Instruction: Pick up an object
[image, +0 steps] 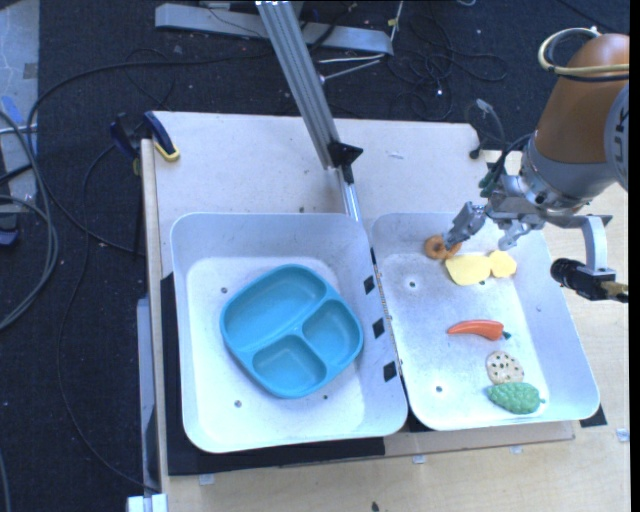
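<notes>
— Nearest us, low in the left bin (200, 420), we have the blue divided tray (291, 328). Anything worth taking sits in the right bin (560, 330), toward the worktop's right edge.

— Agreed. Along that bin's far edge we see a small brown ring (436, 247), then the yellow pieces (478, 268) just beside it; nearer us, the orange carrot (477, 328), the spotted cookie (504, 367) and the green piece (516, 397).

— Our end effector (490, 228) hangs over that far edge with its fingers spread apart and nothing between them.

— We'd judge the yellow pieces the target. Their long axis runs left to right along the far edge, so we should turn the fingers across it and descend straight, keeping off the ring.
</notes>
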